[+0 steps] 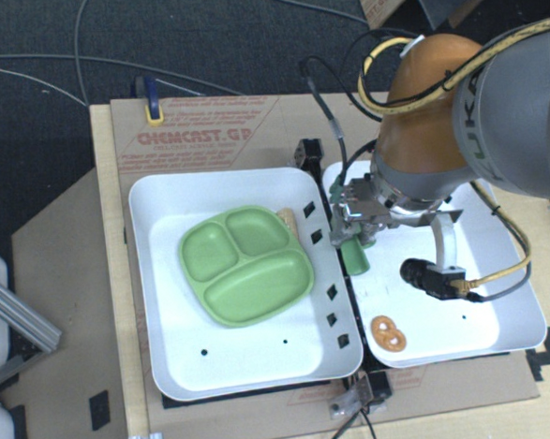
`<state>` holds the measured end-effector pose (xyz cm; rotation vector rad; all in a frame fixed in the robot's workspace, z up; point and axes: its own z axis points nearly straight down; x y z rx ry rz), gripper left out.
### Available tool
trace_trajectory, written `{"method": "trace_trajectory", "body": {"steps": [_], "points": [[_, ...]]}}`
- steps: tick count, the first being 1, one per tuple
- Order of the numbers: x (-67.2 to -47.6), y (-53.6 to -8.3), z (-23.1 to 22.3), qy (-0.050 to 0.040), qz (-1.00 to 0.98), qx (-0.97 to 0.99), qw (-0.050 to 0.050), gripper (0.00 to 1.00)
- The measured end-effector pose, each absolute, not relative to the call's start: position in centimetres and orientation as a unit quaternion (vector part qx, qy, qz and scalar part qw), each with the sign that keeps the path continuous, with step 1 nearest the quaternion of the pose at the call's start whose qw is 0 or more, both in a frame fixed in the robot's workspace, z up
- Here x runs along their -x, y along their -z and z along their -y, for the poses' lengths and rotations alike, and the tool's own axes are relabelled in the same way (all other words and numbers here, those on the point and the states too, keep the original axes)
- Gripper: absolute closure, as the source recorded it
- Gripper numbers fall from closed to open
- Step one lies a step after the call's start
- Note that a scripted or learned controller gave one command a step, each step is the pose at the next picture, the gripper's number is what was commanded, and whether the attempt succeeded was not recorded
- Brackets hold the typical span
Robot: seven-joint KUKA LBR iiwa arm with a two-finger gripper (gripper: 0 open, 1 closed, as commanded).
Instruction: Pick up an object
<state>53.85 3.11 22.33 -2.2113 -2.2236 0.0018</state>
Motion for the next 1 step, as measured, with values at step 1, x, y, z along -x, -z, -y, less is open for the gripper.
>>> {"method": "trace_trajectory", "body": {"steps": [1], "points": [[-51.87,-22.54,-9.17,-0.0002,0.710,0.704,0.003,1.00]]}}
